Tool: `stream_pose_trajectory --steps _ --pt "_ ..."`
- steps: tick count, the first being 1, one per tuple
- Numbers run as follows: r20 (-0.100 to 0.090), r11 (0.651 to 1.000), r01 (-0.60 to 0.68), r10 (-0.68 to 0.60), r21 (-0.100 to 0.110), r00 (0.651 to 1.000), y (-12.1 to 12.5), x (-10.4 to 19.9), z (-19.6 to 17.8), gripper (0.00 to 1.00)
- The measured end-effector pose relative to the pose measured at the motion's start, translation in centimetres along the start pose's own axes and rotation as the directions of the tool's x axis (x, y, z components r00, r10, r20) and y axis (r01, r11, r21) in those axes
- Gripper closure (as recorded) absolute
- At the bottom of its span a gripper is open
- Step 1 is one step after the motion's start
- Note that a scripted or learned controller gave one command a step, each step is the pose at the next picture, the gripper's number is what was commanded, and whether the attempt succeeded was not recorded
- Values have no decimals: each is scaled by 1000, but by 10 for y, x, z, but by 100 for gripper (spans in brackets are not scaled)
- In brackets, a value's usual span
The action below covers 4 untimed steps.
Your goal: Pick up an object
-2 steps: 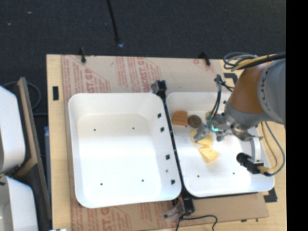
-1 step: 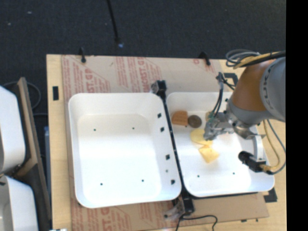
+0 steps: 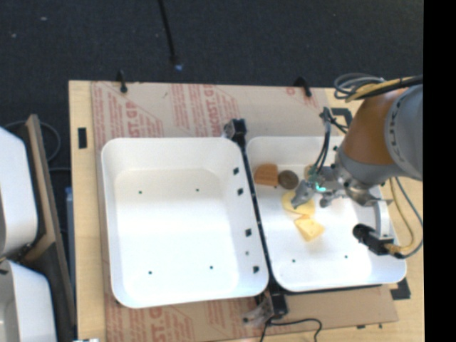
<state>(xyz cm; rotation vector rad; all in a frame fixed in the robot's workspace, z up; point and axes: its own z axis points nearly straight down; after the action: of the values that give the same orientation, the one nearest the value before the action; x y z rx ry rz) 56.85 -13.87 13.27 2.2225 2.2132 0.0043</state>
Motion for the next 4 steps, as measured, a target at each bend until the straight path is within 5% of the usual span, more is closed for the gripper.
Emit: stream_pose_trajectory --steps 1,2,3,4 --pt "0 1000 -1 1 -1 1000 0 -1 -11 100" --pt "0 1000 -1 1 -1 1000 0 -1 -10 0" --pt "-2 1000 6 -6 7 1000 -2 40 33 0" --pt "-1 1000 2 -2 5 1000 -10 15 32 0"
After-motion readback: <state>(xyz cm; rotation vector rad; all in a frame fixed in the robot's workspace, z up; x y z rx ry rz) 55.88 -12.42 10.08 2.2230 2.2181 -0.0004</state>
